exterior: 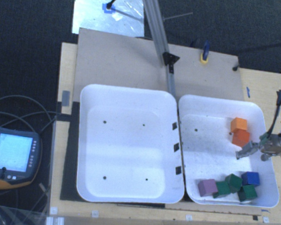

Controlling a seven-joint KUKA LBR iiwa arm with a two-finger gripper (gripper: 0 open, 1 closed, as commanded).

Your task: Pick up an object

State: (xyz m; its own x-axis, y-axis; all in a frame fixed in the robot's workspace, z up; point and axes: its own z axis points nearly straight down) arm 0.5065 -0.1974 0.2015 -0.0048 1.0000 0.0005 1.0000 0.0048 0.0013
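Two bins on the bench: left bin [127,148] bare, right bin [215,115] holds all the blocks. Gripper [246,151] sits at 3 o'clock in the right bin, reaching in from the edge, tip just beside the orange blocks; jaw state can't be told from this angle, and nothing is visibly between the fingers.

Nearest targets: orange block [238,125] and darker orange block [240,138], touching each other at roughly 2 o'clock in the bin. At 5 o'clock there's a tight cluster: purple block [206,187], green blocks [233,182], blue block [250,178].

Handling judgement: the blocks look small, rigid and light, with flat faces. They shouldn't deform; squeeze across two opposite faces. The orange pair is the easier pick since the sides away from each other are free.

Obstacles: the cluster blocks are packed together, leaving little finger room, and the bin wall crowds them at 5 o'clock. Pendant [8,158] and its cables lie well apart at 9 o'clock, off the bench.
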